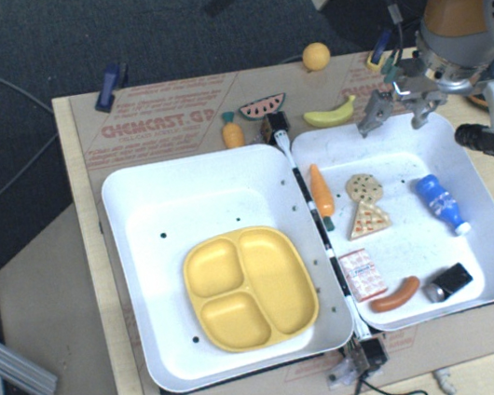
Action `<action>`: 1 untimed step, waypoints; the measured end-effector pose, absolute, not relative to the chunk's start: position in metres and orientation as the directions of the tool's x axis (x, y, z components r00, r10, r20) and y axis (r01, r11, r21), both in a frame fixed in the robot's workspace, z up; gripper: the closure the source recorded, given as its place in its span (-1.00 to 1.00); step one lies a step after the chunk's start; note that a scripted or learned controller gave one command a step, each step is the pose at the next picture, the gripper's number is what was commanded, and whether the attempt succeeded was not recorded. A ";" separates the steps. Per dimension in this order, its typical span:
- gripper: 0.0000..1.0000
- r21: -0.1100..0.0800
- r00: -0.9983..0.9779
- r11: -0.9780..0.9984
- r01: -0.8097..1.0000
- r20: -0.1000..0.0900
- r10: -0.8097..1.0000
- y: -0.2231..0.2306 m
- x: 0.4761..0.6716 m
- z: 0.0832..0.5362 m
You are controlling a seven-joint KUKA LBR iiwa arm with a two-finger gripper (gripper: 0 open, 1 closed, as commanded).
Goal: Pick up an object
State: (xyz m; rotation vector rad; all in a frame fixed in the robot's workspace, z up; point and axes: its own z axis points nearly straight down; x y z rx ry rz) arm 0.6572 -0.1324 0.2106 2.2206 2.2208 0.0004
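Gripper point(394, 109): hovering over the right bin's point(491, 239) far rim, fingers spread apart, seemingly gripping nothing.
Nearby: banana point(330, 114) lying just left.
Bin contents: blue bottle point(441, 202), carrot point(321, 190), cookie point(363, 187) sitting untouched.

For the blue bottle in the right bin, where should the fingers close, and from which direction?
Probably across the middle of the blue bottle, coming straight down from above. It lies flat on the floor of the right bin, its long axis running up and down the view, white cap toward the near end. Fingers to either side of the body span its narrow width, and both sides look free.
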 end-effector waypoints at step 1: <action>-1.00 -0.003 0.001 -0.001 1.000 0.000 1.000 -0.192 0.666 0.135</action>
